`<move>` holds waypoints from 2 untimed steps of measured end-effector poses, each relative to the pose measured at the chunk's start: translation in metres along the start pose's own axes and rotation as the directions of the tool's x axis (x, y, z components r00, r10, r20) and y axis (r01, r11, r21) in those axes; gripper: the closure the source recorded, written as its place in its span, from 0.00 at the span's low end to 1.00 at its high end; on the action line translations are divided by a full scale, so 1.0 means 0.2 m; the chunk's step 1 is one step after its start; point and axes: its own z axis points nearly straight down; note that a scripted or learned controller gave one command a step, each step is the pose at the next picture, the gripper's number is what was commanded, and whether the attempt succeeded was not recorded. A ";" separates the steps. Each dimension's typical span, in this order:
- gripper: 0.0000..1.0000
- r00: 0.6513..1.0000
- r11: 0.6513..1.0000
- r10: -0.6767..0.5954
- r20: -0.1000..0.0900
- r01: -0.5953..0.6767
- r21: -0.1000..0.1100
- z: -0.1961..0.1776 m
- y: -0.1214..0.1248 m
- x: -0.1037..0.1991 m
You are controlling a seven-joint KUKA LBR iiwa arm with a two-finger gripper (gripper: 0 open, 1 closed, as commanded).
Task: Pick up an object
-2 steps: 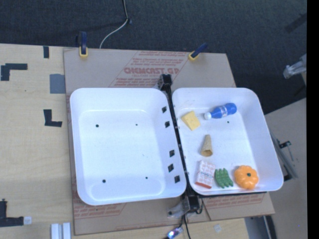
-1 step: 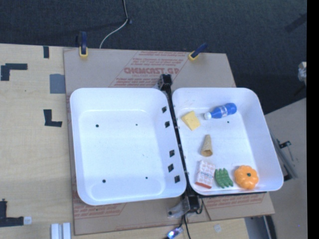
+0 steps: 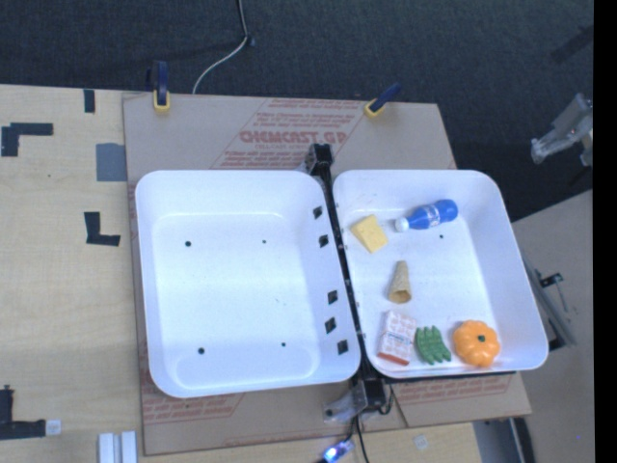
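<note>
With the gripper point(image 3: 564, 138) far right of the bins, its grasp state indiscernible, the arm should descend squarely over the isolated blue bottle point(image 3: 429, 215) in the right bin point(image 3: 511, 249).

The gripper point(image 3: 562, 135) was a blurred grey shape, and its arm was cut off at the right. Well below and to its left, the small packet's point(image 3: 396, 338) print was too small to read. Lower still, a bluish object point(image 3: 333, 451) ran off the bottom edge.
</note>
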 end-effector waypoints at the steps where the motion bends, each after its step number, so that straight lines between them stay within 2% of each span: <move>1: 1.00 1.000 1.000 -0.003 0.000 0.003 0.000 0.00 -0.05 0.34; 2: 1.00 1.000 1.000 -0.003 0.000 0.003 0.000 0.00 -0.09 0.66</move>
